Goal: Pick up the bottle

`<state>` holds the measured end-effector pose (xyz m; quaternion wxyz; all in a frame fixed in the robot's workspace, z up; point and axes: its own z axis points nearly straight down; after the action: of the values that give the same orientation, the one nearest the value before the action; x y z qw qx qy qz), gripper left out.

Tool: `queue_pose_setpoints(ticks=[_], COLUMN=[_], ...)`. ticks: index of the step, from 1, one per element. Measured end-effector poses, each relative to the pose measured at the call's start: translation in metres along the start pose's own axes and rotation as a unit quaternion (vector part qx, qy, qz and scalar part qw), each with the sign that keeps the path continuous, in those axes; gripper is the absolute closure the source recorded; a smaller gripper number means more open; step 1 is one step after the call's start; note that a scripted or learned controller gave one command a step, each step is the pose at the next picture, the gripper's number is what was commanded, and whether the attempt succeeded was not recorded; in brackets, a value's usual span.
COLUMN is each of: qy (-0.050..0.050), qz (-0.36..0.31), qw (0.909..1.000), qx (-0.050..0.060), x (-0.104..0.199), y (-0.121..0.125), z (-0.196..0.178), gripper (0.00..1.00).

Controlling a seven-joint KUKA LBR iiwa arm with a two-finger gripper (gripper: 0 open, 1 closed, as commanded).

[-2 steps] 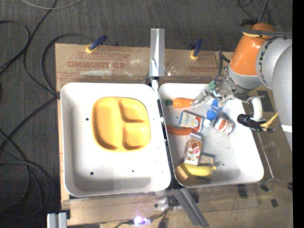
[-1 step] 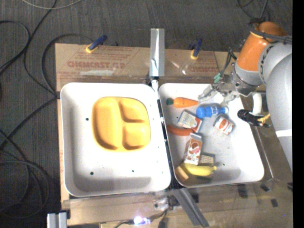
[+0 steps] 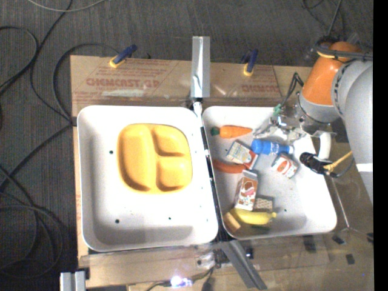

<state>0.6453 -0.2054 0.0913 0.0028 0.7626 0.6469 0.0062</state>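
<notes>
A blue bottle point(image 3: 270, 146) lies on its side in the upper middle of the right white bin point(image 3: 315, 214). My gripper point(image 3: 280, 126) hangs at the end of the grey and orange arm, just above the bottle's far side and very close to it. I cannot tell whether it touches the bottle. The bottle rests among other items and does not look lifted.
Around the bottle lie a carrot point(image 3: 234, 131), a small carton point(image 3: 240, 153), a red-and-white can point(image 3: 285, 166), a brown carton point(image 3: 247, 190) and a banana point(image 3: 251, 218). The left bin point(image 3: 97, 223) holds a yellow divided tray point(image 3: 156, 156).
</notes>
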Motion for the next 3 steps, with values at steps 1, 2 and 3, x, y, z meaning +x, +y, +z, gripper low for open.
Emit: queue_pose_setpoints(ticks=[1,2,3], qy=[-0.003,-0.004,-0.003], qz=[0.004,0.048,0.047], qw=[1.0000,0.9989,0.9989], qx=[0.002,0.003,0.002], x=[0.009,0.040,0.041], y=[-0.002,-0.009,-0.009], z=[0.003,0.004,-0.006], gripper=[0.00,0.00,1.00])
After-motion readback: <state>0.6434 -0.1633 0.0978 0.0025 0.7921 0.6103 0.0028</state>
